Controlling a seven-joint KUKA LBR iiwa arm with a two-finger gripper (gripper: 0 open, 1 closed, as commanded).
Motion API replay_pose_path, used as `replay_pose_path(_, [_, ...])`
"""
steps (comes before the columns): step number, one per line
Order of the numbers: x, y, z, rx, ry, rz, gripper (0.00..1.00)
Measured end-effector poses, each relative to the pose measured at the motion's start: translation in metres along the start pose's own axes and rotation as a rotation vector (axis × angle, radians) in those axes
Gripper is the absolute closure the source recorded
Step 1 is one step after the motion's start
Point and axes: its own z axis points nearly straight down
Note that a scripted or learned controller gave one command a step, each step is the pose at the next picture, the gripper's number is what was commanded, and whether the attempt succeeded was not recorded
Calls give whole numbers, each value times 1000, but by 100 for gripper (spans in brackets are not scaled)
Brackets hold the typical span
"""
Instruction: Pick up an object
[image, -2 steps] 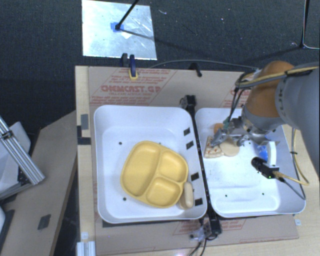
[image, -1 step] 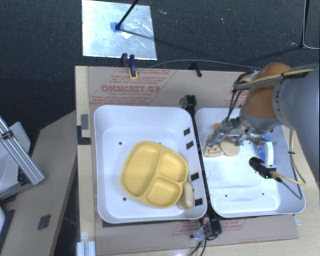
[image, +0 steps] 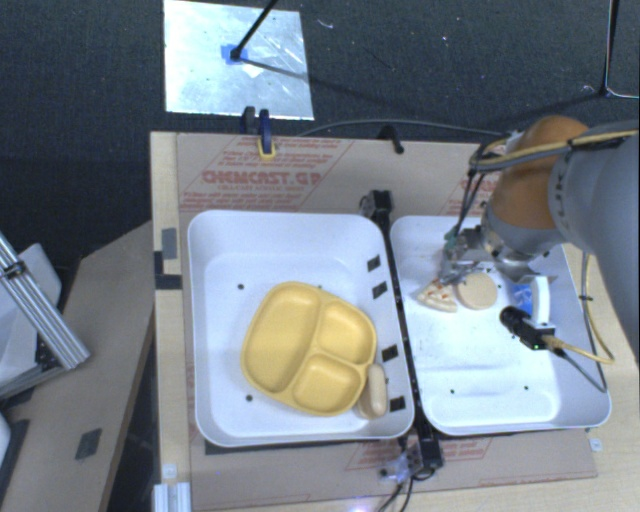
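Nearest the lens, a small beige piece (image: 374, 390) touching the yellow divided tray (image: 300, 345) in the left bin (image: 215, 300). Right of that tray, in the right bin (image: 480, 390), a pizza-slice toy (image: 437, 296) and round tan disc (image: 477, 292) side by side, directly under the end effector (image: 458, 262). Cannot tell its opening; nothing visibly held.

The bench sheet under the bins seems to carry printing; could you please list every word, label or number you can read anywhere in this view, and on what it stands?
"CHEMCAST GP": large red letters on the brown sheet behind the left bin.
Smaller red lines above and below that word: too blurred to read.
Red print on the sheet behind the right bin: mostly covered by the arm, unreadable.
Red print along the sheet's front edge: too small to read.
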Motion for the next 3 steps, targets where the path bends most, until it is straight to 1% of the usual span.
replay_pose_path(1, [7,2,-62,18,-2,-2,100])
replay_pose_path(2, [10,15,-115,17,-2,-3,100])
replay_pose_path(3, [4,18,-179,15,-3,-2,100])
